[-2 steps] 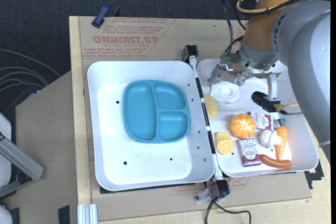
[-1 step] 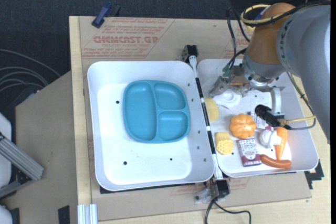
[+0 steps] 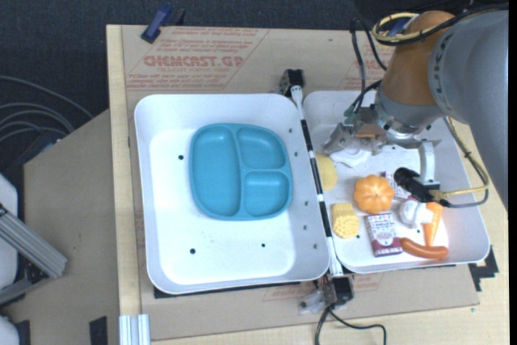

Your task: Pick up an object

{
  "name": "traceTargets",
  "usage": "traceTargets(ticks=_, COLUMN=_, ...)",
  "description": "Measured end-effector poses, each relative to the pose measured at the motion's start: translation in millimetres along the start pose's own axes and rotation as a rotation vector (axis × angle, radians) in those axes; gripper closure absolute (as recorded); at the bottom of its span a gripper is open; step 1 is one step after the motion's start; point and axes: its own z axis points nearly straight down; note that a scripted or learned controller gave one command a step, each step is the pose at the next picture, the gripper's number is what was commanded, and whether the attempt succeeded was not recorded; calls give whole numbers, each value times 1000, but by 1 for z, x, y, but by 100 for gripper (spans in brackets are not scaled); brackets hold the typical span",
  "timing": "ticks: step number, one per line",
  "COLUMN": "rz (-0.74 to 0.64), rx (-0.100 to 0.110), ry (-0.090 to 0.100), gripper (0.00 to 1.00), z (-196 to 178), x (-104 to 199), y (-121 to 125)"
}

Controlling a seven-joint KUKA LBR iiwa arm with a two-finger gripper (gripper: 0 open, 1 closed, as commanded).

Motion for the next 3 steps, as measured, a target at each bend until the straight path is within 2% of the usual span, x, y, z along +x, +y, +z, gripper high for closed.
traceTargets(ticks=1, rz=1, rx=0, ry=0, gripper=0, z=0, x=-9, y=-40)
traceTargets(ticks=2, rz=-1, rx=-4, ry=0, gripper=0, z=0, x=-6, y=-5)
traceTargets(ticks=3, rz=-1, rx=-5, ry=-1, gripper=0, z=0, x=1, y=-2)
